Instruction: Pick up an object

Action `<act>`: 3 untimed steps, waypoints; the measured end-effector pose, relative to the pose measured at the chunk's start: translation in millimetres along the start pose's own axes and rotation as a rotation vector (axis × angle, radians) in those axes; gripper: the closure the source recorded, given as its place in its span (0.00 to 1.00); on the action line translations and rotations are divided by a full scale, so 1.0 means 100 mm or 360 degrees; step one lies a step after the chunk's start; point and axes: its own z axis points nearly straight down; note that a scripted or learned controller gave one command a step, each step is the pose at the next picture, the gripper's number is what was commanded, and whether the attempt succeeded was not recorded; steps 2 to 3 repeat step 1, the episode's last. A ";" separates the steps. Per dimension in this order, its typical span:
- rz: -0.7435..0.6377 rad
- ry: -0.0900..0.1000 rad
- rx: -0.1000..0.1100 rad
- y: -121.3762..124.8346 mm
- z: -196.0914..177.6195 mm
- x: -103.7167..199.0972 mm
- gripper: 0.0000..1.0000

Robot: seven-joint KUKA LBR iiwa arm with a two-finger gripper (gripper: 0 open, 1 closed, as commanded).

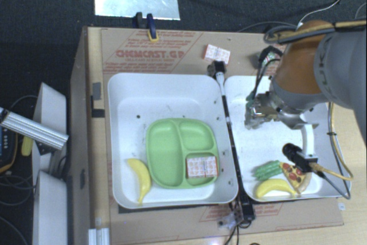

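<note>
Hand point(256, 117) over right bin point(241, 94), near its left wall. Close below and right of it, in that bin: bean pod point(266, 170), pizza slice point(296, 174), banana point(275, 187). Left of hand, left bin point(123, 117) holds divided plate point(172, 143) bearing a small packet point(202, 167); second banana point(140, 177) beside plate.

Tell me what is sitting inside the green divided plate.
In the green divided plate, a small pink-and-white patterned packet lies in the lower right compartment. The other compartments show bare green. Whatever is under the packet is covered.

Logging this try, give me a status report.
Gripper high over right bin, nothing seen held. Banana, pizza slice at near edge. Path clear.
</note>
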 end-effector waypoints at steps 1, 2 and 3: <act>0.0000 -0.0002 -0.0002 0.50 -0.13 0.14 1.00; 0.0000 -0.0002 -0.0002 0.50 -0.13 0.14 1.00; 0.0000 -0.0002 -0.0002 0.50 -0.13 0.14 1.00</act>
